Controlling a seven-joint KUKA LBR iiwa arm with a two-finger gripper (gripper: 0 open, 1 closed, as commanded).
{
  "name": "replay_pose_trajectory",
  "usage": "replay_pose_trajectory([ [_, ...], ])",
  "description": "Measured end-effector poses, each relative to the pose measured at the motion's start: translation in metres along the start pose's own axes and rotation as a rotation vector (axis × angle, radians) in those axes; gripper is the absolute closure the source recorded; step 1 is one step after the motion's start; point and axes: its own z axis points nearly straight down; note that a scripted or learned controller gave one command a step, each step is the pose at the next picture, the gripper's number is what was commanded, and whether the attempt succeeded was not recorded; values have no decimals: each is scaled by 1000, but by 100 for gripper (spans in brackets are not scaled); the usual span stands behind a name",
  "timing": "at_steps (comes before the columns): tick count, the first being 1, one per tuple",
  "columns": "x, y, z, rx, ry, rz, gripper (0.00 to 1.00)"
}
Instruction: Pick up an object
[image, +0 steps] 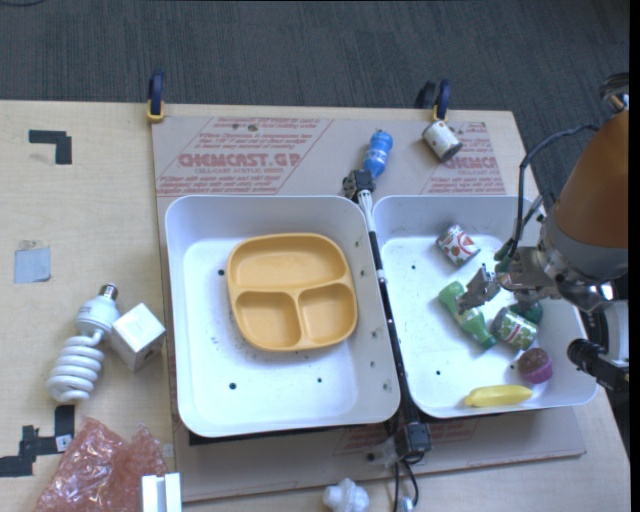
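Gripper (490, 285) hangs low in the right bin (420, 390), beside the green bottle (466, 308), likely lining up a grab. Can't tell if the jaws are spread. Yellow tray (292, 290) fills the left bin (200, 390).

arm (600, 200): orange band | grey wrist | black cables | metal hand (500, 285)

A pale wooden bench (70, 230) stands on dark grey carpet (300, 45); a brown board (250, 150) is clamped onto it.
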Motion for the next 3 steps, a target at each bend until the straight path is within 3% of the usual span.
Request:
replay_pose_trajectory([
  [1,-36,61,87,0,0,2,0],
  [2,-23,123,150,0,0,1,0],
  [3,-5,85,150,1,0,2,0],
])
